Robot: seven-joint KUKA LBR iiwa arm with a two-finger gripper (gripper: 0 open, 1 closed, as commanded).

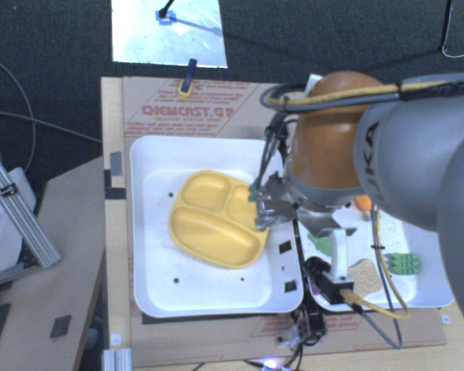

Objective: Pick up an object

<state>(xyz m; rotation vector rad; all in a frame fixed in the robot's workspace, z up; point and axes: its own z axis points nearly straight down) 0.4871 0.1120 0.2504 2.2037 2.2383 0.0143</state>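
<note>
While the gripper hangs at the yellow plate's right rim, finger state unreadable, the plate lies in the left bin, its long axis running away leftward.

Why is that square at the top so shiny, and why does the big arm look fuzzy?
In the camera view, the silvery sheet bounces light back as white glare. The arm sits close to the camera, so it looks soft and blurry, while the yellow plate in the left bin looks sharper.
</note>
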